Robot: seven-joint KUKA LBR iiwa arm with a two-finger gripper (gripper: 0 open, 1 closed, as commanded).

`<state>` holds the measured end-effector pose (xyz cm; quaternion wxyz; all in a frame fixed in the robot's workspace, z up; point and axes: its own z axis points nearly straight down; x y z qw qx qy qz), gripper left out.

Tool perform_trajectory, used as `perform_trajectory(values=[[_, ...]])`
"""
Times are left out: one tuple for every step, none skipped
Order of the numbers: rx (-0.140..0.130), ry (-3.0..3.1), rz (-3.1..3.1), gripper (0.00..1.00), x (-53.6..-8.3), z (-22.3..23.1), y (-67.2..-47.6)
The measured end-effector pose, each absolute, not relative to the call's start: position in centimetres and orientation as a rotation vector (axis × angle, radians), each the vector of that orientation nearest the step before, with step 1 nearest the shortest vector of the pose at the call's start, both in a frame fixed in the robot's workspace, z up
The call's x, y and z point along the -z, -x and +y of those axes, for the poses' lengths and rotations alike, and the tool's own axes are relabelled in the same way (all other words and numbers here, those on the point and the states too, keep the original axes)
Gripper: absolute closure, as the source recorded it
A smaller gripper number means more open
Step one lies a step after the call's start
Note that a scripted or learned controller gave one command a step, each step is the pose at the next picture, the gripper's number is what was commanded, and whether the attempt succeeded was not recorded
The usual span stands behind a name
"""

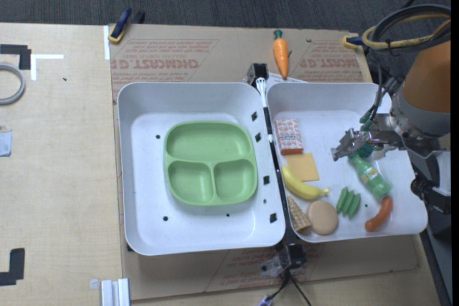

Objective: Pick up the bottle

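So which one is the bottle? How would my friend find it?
Look in the right-hand white bin, on the side where the grey and orange arm reaches in. Just below the gripper lies the bottle, tipped over on its side. It is clear green with a label, bigger than the green beans and unlike the orange-red sausage beside it.

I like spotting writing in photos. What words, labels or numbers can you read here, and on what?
Red print on the cardboard sheet under the bins: upside down and too blurred to read for sure.
Red-and-white box in the right bin: print too small.
Green bottle label: unreadable.
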<state>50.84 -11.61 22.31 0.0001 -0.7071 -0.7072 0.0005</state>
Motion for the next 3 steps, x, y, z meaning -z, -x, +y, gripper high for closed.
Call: perform_trajectory(values=[[-0.001, 2.156, -2.285, 0.0, -9.2, -16.5, -49.7], [-0.001, 2.159, -2.283, 1.0, -10.1, -16.6, -49.8], [-0.002, 2.364, -2.068, 1.0, -19.2, -8.4, -47.7]])
